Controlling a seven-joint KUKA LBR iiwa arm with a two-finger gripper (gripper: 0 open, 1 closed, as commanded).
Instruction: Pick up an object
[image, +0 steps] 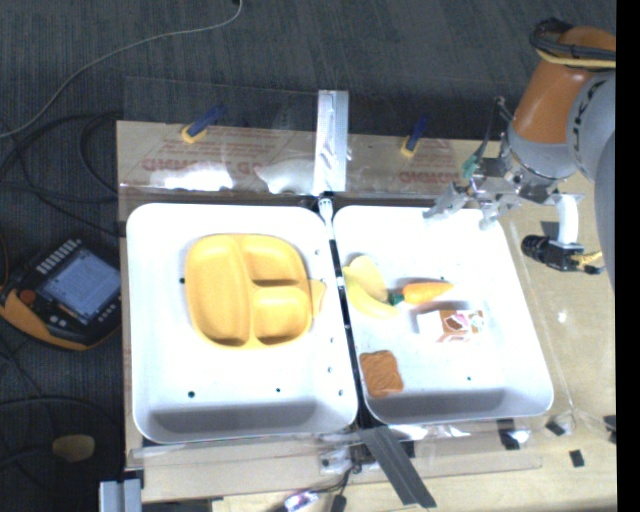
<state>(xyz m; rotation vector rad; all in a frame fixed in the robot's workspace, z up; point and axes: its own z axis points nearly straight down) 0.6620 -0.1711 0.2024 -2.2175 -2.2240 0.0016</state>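
The two-finger gripper (462, 207) is hanging over the right white bin's (500, 395) far rim with fingers spread, gripping nothing; the orange plastic carrot (424, 291) is lying well below it, beside the pale yellow banana (366, 287).

We see a grey robot arm (600, 125) with a smooth, rounded casing, and a broad glossy orange band (548, 100) wraps around it just above the wrist. Below the band sits a small metallic gripper assembly (478, 195) of pale grey brackets and thin struts, with a spot of green on its left side. We can make out thin dark cables running along the wrist, though finer markings are too small to tell.
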